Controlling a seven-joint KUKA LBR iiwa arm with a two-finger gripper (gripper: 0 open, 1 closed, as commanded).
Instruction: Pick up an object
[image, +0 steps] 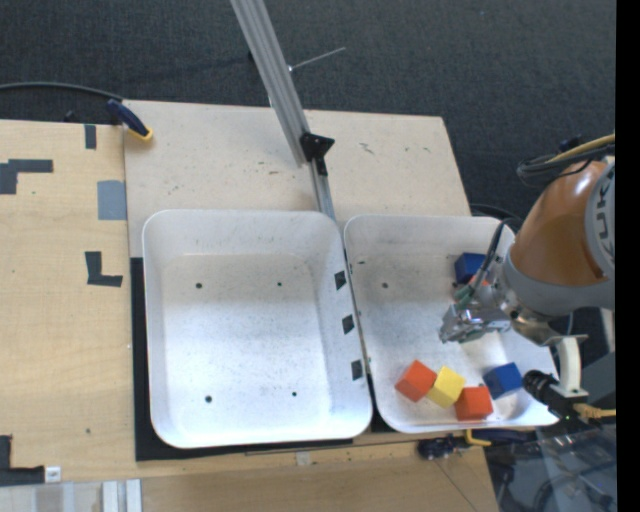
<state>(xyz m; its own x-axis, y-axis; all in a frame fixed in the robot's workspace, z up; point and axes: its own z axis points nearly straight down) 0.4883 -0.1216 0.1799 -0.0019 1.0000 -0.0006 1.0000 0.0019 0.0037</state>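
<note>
In the right bin (400, 260) lie several small blocks. An orange block (415, 381), a yellow block (447, 387) and a second orange block (474, 402) sit in a row near the front wall. A blue block (503, 379) lies just right of them. Another blue block (469, 267) lies farther back, partly hidden by the arm. My gripper (466, 327) hangs over the right side of this bin, between the two blue blocks, above the bin floor. I see nothing between its fingers.
The left bin (240, 330) stands beside the right one. A slanted metal rail (285, 95) runs from the top down to the bins' shared wall. The grey and orange arm (565, 250) covers the right bin's right edge. A blue and yellow tool (130, 118) lies at the back left.
</note>
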